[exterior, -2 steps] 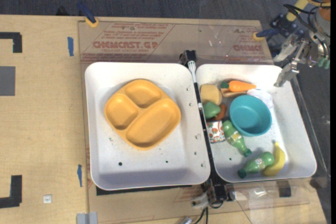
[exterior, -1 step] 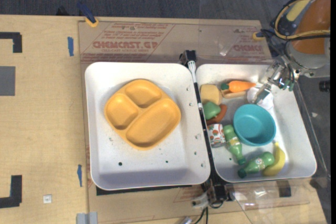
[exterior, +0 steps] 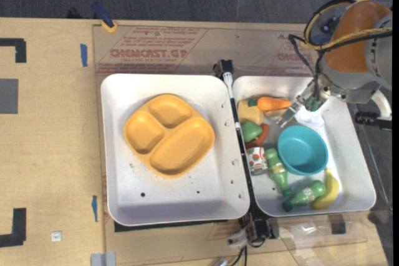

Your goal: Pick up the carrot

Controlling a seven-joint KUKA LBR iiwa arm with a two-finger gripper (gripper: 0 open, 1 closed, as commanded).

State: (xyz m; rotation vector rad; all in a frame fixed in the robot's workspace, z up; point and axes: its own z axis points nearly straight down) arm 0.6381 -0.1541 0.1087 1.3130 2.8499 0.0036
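Orange carrot (exterior: 272, 103) with green tip lies in right bin (exterior: 355, 134); fingers' (exterior: 293, 110) state unclear beside it

We're looking down on the gripper (exterior: 298, 108) hanging low in the right bin (exterior: 355, 152), just beside the carrot (exterior: 272, 103), above the teal bowl (exterior: 302, 149). The yellow divided plate (exterior: 169, 134) is sitting in the left bin (exterior: 118, 152).

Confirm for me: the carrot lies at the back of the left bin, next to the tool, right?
Not quite. The camera view shows the carrot at the back of the right bin, not the left one, with the tool just beside it.
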